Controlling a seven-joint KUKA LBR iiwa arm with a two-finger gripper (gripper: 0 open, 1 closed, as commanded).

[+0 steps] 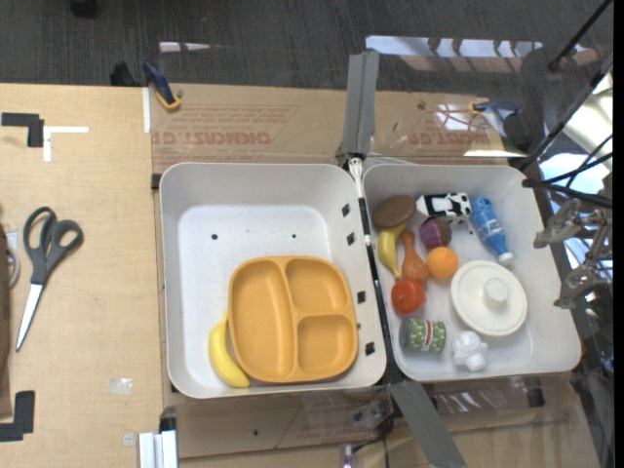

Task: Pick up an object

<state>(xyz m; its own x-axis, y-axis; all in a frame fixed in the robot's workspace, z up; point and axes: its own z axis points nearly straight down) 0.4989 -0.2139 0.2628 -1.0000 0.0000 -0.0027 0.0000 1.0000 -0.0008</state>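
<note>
Objects crowd the right bin (556,349): an orange (442,261), a tomato (408,295), a blue bottle (487,226) and a white lid (489,297), all lying loose. Nothing looks lifted, so the pick seems not yet begun; the claw's state cannot be told

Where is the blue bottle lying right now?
The blue bottle lies in the right bin, near its far wall, just right of the black-and-white cow toy and above the white lid.
</note>
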